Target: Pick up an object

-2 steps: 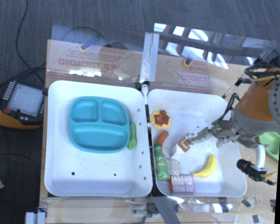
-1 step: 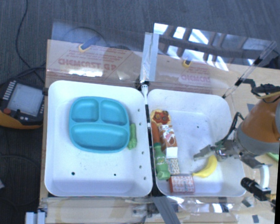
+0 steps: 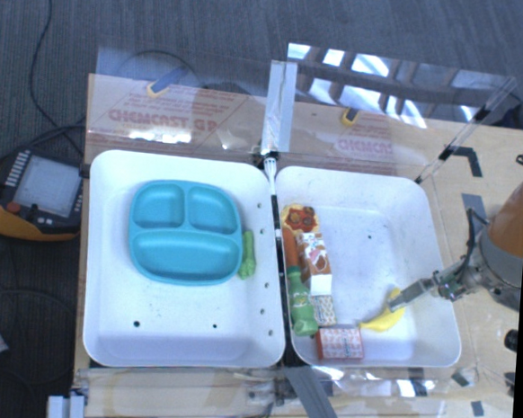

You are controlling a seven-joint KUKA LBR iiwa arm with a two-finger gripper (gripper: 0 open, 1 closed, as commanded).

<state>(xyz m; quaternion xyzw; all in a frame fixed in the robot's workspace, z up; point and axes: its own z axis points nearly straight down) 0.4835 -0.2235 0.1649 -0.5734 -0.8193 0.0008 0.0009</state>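
I look down on two white bins that sit side by side on the bench. The left bin [image 3: 99, 326] has a blue tray [image 3: 186, 231] in it. The tray has three parts. A small green thing [image 3: 248, 255], long and thin, lies right beside the tray's right edge, and I think it touches it.

The right bin [image 3: 379, 199] has more stuff. A row of small things runs down its left wall. At the top of the row is a red and orange packet [image 3: 298, 221]. Under it is a red and white box [image 3: 314, 264]. Then comes a little white block [image 3: 321, 283]. Beside these is a green toy [image 3: 302, 311], and it is too blurry for me to say what it is. At the bottom of the row is a red box [image 3: 339, 342] lying near the front wall.

A yellow banana [image 3: 384, 320] lies near the right front corner of the right bin, just right of the red box.

My arm [image 3: 510, 234] comes in from the right. My gripper [image 3: 398, 301] is low over the right bin, with its tip right at the top end of the banana. It looks like it touches the banana, but I am not sure. My tool is too small and dark here, so I cannot tell if it is open or closed.
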